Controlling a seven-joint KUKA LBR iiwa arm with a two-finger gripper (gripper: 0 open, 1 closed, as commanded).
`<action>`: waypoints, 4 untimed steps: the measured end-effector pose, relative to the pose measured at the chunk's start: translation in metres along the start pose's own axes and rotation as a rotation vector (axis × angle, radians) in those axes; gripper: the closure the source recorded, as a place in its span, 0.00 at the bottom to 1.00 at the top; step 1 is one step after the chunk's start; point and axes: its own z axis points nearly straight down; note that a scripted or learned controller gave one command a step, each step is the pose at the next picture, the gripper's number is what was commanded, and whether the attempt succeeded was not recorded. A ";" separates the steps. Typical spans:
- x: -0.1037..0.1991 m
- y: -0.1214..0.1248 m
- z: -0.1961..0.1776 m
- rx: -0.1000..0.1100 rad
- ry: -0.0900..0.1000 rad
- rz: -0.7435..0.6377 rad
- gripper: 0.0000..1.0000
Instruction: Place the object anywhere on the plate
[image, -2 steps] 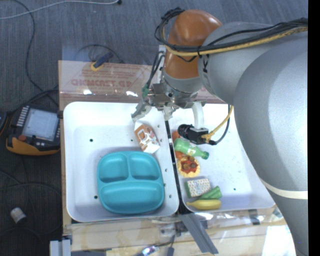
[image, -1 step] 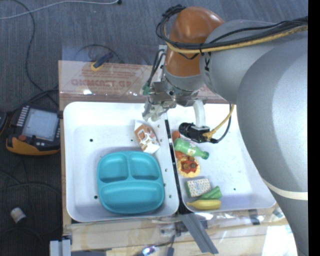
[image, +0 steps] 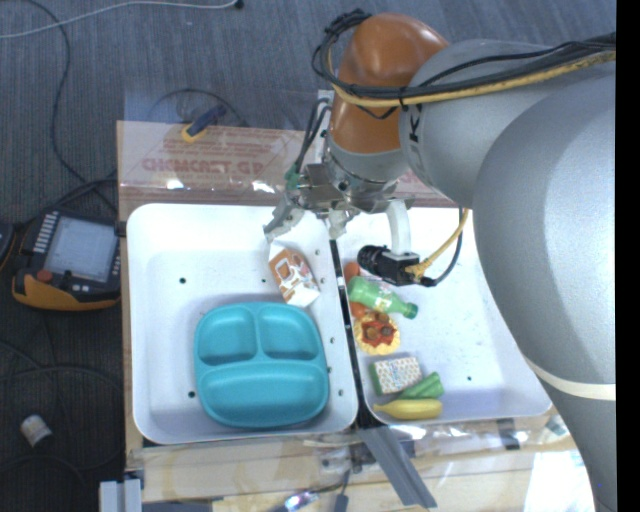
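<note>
The arm (image: 520, 170) came in from the three o'clock side and its orange band (image: 385, 70) was above the far edge of the two bins. The gripper (image: 305, 222) hung at the twelve o'clock end of the divider between the bins. Its fingers were spread apart and nothing was between them.

Just below the gripper, toward six o'clock, a small white and orange carton (image: 292, 274) lay in the left bin (image: 165, 300). It was tilted and it rested on the bin floor, close to the divider. Its lower corner was touching or almost touching the twelve o'clock rim of the blue plate (image: 262, 362), I could not tell which. The plate had three compartments, and it sat in the six o'clock half of the left bin.

In the right bin (image: 470, 340), along the divider, there was a row of toy food: a green bottle (image: 382, 297), then a pizza slice (image: 377, 330), a cracker-like square (image: 397, 374), a green pepper (image: 423, 386) and a banana (image: 410, 408) at the six o'clock end.
</note>
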 end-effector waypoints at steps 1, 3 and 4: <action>0.001 0.000 -0.008 0.004 0.003 0.000 1.00; 0.001 -0.001 -0.016 0.007 0.005 -0.001 1.00; -0.045 -0.002 0.001 -0.013 -0.015 -0.130 1.00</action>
